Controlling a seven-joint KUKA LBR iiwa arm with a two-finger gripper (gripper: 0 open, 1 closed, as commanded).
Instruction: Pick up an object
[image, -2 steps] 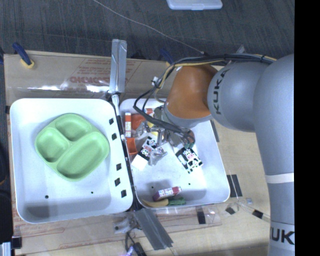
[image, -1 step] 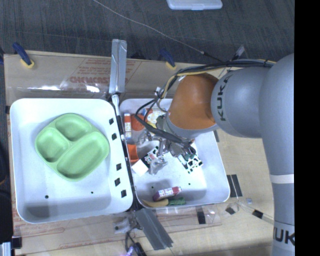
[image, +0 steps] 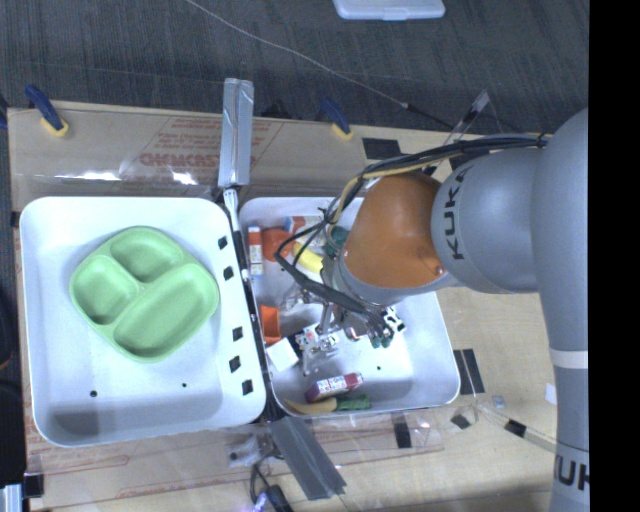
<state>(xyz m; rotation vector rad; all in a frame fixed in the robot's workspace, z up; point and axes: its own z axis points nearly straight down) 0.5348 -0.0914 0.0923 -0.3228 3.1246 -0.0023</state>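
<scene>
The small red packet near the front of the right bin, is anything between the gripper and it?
Nothing visible. The gripper hangs just above the red packet, with bare white bin floor between them.

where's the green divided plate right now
The pale green three-compartment plastic plate lies in the left white bin in the camera view, across the divider from the cluttered right white bin where the arm works.

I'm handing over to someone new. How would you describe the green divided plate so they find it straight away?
Look at the left bin of the two white bins, the one away from the arm. The green divided plate lies near its middle. It is pale green with three compartments, and it sits well apart from the small mixed items crowded in the right bin under the gripper.
</scene>
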